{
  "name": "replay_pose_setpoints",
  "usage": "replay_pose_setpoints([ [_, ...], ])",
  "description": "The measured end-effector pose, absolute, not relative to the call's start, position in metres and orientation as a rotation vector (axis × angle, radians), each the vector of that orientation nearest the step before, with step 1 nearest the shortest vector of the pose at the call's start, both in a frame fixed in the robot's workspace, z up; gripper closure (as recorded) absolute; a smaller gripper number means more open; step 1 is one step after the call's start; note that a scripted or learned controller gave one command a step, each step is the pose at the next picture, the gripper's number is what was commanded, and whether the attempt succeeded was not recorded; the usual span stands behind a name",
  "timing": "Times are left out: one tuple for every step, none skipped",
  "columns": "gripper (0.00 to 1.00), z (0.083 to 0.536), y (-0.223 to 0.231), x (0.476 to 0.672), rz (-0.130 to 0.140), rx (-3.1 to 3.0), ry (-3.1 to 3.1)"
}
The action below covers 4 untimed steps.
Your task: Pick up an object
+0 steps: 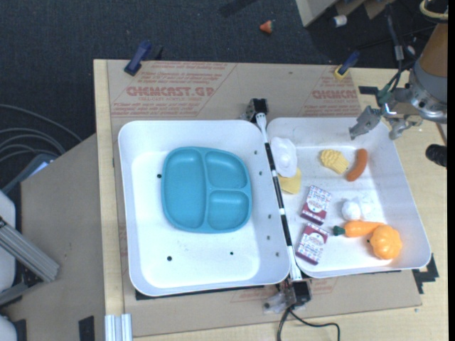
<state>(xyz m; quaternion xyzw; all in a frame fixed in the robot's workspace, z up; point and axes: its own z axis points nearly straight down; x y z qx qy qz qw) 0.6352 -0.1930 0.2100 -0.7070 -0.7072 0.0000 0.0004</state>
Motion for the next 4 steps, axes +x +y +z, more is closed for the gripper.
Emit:
replay_pose_setpoints([
  [0.0,0.095,-0.172,0.666,0.003,-2.217,-2.22],
  [0.0,0.085,-0.166,0.666,0.003,-2.219,-2.221],
  [1.0,0.096,-0.166,0.667,0.002,-2.219,-2.223],
  [1.0,0.224,-0.105,0.623,-0.002,-2.221,-2.224],
])
